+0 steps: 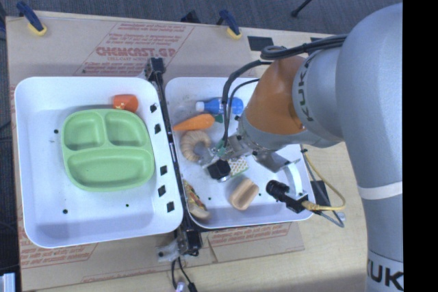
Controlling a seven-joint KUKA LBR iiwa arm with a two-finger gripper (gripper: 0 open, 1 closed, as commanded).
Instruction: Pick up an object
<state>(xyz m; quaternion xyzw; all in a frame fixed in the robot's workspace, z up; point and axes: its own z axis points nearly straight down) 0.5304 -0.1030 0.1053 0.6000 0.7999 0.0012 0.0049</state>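
cardboard sheet [137,44]: "chemcast gp" in red print | arm [373,113]: "kuka" lettering, partly cut off

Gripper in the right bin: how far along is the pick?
Done: the gripper is down in the right white bin, among a croissant-like pastry, an orange carrot and a tan bread roll. In hand: nothing visibly between its fingers. Left: grasp and lift. The green divided plate sits in the left white bin.
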